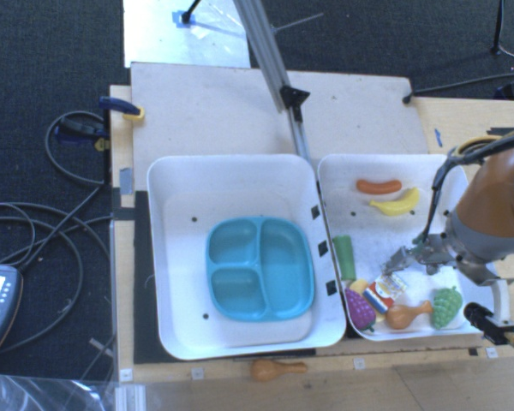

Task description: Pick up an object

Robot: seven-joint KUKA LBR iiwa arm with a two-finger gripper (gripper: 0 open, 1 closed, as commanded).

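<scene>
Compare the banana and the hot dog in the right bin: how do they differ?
The banana is yellow and curved; the hot dog is orange-red and nearly straight. The hot dog lies nearer the bin's far wall, the banana just in front of it and slightly nearer the arm. Both are small elongated toy foods lying flat, close together in the right bin.

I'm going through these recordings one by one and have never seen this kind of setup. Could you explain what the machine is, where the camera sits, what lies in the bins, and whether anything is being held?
One camera looks down at a slant on a bench with two white bins. The robot arm, grey and orange, reaches in from the right. Its gripper hangs low over the right bin; I cannot tell whether it holds anything. That bin has toy food: a sausage, a banana, a green piece, purple grapes, green grapes and a drumstick. The left bin holds a blue divided plate.
</scene>
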